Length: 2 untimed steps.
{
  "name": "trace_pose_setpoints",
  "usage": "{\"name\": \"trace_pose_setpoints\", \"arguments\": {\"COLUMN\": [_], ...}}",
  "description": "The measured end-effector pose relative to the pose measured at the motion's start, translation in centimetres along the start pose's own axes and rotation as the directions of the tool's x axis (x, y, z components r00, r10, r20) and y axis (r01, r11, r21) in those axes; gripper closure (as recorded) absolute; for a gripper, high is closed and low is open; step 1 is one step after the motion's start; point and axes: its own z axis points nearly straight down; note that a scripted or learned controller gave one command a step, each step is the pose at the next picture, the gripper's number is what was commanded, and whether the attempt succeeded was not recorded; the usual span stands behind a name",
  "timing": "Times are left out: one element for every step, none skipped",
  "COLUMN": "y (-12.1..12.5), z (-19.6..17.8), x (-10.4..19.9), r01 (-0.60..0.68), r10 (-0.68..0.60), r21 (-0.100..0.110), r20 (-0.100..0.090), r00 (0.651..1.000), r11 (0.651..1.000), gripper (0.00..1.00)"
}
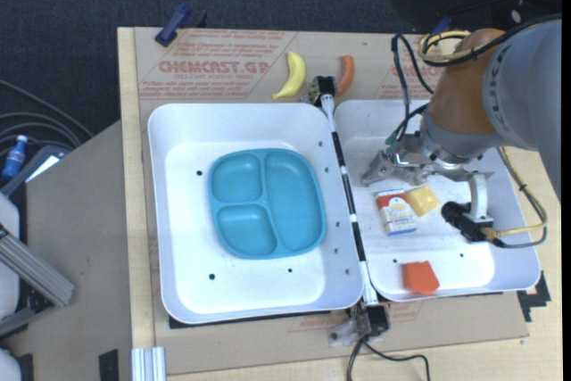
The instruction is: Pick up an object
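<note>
You had the tool [391,167] hovering, fingers spread and gripping nothing; the yellow block [423,200] lay just beside it, so descending onto it came next.

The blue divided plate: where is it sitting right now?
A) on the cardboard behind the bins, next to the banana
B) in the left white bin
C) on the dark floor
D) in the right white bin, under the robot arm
B: the blue divided plate lies flat in the middle of the left white bin, while the arm works over the right white bin.
</note>
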Motion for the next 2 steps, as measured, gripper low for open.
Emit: {"name": "trace_pose_setpoints", "arguments": {"y": [7.5,7.6], "z": [-0.1,-1.1], "x": [0.3,0.4], "r01": [0.002,0.003], "r10": [-0.002,-0.003], "r21": [-0.004,-0.006], "r20": [0.001,0.003], "r00": [1.000,1.000], "r11": [1.000,1.000], "gripper": [0.00,1.00]}}
